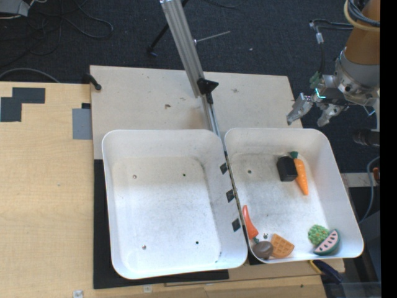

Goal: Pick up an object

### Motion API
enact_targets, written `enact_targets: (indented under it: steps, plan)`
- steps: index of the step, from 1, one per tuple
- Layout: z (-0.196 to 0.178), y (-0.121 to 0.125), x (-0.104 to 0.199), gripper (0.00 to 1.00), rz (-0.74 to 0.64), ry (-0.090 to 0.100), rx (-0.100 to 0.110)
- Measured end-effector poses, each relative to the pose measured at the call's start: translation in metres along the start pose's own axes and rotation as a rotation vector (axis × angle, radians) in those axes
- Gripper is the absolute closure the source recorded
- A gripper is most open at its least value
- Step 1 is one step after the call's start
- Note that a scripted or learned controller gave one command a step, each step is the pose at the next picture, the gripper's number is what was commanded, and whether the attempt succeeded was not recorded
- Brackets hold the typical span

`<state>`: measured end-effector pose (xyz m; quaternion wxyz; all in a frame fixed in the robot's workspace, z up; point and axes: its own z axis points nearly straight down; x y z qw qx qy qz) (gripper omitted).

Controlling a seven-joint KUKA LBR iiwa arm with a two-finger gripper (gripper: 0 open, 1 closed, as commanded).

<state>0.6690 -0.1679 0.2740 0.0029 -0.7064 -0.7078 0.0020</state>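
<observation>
Orange carrot lies in the right bin, untouched. The gripper hangs outside its far corner, fingers spread, holding nothing; next it must descend inward.

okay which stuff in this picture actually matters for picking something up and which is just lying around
For the job: gripper, above the right bin's far edge; carrot; black block; watermelon slice; green piece; waffle; red strip; right bin.

Just lying about: left bin; metal rail; floor cables.
</observation>
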Motion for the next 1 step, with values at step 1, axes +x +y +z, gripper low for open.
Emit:
enact_targets:
  steps: [1]
  plan:
    - [-0.0031, 0.0007, 0.0002, 0.00, -0.003, -0.001, -0.004]
